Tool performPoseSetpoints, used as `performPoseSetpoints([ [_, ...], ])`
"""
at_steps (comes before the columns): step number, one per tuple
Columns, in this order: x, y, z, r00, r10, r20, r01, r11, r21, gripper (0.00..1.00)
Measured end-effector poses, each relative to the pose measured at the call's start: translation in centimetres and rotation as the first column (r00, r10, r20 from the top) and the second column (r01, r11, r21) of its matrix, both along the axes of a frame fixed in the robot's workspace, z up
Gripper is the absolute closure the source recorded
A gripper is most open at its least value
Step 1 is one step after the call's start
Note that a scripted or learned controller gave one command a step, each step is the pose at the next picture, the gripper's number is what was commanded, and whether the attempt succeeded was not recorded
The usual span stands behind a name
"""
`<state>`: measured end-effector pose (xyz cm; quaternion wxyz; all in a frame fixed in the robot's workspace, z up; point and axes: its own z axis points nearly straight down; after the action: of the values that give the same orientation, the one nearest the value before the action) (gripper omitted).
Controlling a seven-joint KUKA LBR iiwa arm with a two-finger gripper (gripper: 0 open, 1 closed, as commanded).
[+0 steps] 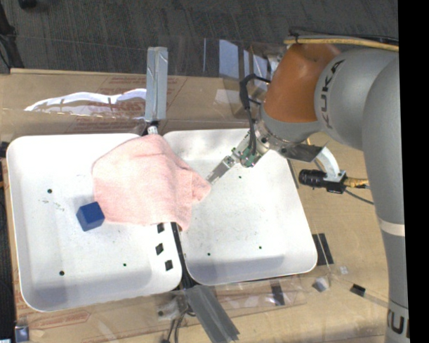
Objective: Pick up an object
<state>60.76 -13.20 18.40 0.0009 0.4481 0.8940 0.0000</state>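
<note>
At the left of the frame sits the left shallow white plastic bin, and on its floor, toward the centre-left, lies a small blue cube, resting free with nothing near it but cloth. Just to the right of the cube, touching or nearly touching it, spreads a crumpled pink terry cloth. The cloth covers the upper right part of the left bin and drapes over the divider between the two bins, so that its right corner hangs a little way into the right shallow white plastic bin.

Further right, in the upper middle of the right bin, the two-finger gripper slants down from the grey arm with its orange band, which enters from the upper right. The slim fingertip end lies right at the cloth's right corner; whether it pinches the fabric or merely touches it cannot be told, nor can it be told whether the jaws stand apart or together.

By this showing, the pick is not yet proven done: the cloth lies mostly slack across both bins and the cube is untouched. A secure hold and a lift clear of the bins remain.
</note>
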Motion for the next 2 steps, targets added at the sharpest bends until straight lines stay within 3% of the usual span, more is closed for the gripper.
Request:
performPoseSetpoints([
  [1,1.9,3.6,-6.6,1.0,-0.001,-0.005,0.001,1.0,0.0,0.0],
  [2,1.5,1.8,-9.2,1.0,0.026,-0.003,-0.026,1.0,0.001,0.0],
])
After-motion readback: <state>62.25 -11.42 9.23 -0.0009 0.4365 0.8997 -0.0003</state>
